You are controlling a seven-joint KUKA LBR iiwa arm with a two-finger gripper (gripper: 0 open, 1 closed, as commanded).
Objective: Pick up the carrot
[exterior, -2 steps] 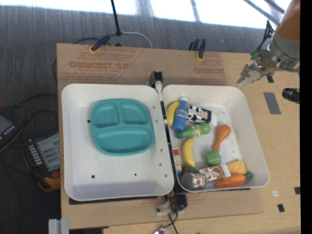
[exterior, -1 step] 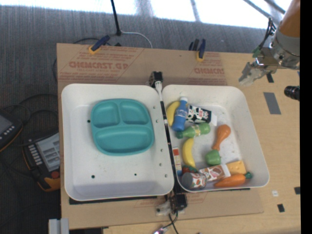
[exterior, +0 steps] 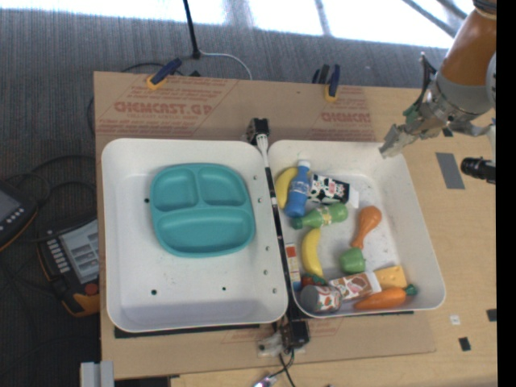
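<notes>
Pick not yet begun: the carrot is lying at the near right corner of the right bin, beside a cheese wedge, while the gripper is hovering well apart over the far rim, holding nothing, finger spread indiscernible.

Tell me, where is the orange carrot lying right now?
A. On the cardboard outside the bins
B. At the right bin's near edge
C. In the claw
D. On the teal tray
B: the carrot lies along the near edge of the right bin, beside the cheese wedge.
</notes>
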